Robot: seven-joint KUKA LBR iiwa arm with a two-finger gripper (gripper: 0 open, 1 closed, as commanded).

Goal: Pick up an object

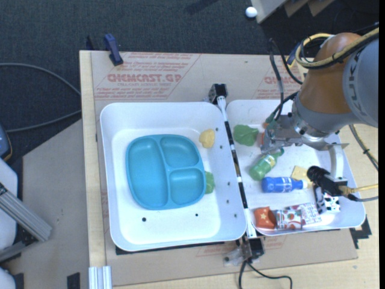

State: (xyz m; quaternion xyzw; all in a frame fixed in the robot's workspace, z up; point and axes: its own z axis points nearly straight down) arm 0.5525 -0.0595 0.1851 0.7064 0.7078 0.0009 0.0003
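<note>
Hovering over the right bin point(355, 217), gripper point(272, 142) sits just above the green bottle point(264, 164); finger state can't be told.

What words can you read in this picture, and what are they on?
"CHEMCAST GP": big red letters on the brown board under the bins.
Smaller red lines above and below it: too blurred to read.
Red print on the board's right part: too blurred.
Printed packet in the right bin: too small to read.

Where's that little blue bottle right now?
The blue bottle lies on its side in the right bin, just below the green bottle.
</note>
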